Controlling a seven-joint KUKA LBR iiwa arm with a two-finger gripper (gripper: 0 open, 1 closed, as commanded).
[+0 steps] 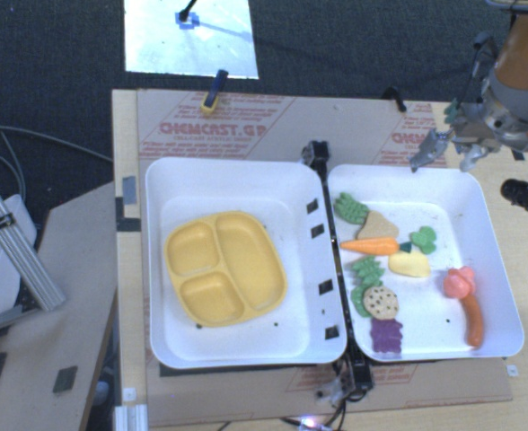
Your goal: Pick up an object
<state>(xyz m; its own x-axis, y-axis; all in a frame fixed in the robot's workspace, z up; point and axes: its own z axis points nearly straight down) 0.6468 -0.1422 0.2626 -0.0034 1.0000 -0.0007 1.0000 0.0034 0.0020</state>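
Two white bins sit side by side on the table [246, 119]. Left bin [237, 173] holds a yellow divided tray [224, 266]. Right bin [479, 241] holds toy foods: carrot [372, 246], cookie [382, 302], sausage [473, 320]. Hand [450, 153] hovers above that bin's far rim, fingers spread apart, nothing between them.
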